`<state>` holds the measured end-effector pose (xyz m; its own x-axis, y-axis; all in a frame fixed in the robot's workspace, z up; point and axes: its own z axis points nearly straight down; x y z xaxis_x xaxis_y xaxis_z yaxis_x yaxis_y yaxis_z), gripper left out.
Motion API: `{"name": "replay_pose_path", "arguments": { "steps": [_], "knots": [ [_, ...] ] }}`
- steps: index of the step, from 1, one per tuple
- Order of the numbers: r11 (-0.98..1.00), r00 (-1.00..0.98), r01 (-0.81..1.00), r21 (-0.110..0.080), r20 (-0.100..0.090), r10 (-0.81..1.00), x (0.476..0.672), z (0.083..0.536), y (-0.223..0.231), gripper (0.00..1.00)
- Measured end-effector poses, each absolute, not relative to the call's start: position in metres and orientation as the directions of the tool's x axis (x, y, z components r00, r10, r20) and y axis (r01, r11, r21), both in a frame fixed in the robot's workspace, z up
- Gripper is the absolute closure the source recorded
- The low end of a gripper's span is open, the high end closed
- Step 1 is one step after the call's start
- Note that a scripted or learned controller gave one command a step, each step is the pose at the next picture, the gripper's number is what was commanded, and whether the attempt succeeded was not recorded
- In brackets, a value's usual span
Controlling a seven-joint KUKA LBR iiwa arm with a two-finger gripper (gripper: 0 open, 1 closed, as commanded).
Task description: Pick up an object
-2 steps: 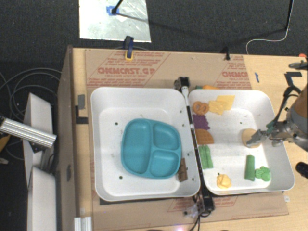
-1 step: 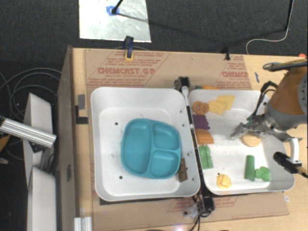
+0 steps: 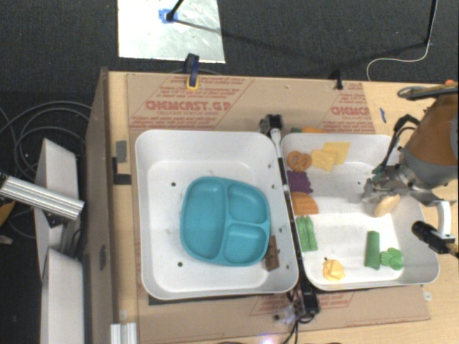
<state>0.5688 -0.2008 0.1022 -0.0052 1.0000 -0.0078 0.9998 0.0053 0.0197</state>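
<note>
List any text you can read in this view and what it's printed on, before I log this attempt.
Red printing on the cardboard sheet under the bins, upper left: a large word, too blurred to read with confidence.
Red printing on the same cardboard, upper right near the right bin: also blurred, unreadable.
Faint smaller red lines around both: too small to read.
No readable text elsewhere.

Smooth teal plastic plate (image 3: pixel 224 221) in glossy white bin (image 3: pixel 154 192).

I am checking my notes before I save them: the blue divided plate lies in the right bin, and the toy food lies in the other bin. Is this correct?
Not quite. The camera view shows the blue divided plate in the left bin; the toy food lies in the right bin.
</note>
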Motion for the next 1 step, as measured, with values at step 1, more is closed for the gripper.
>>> {"name": "replay_pose_path", "arguments": {
  "steps": [1],
  "knots": [
    [0.006,-0.006,1.000,0.011,-0.004,1.000,0.6138,0.1770,-0.2069,1.00]
  ]
}}
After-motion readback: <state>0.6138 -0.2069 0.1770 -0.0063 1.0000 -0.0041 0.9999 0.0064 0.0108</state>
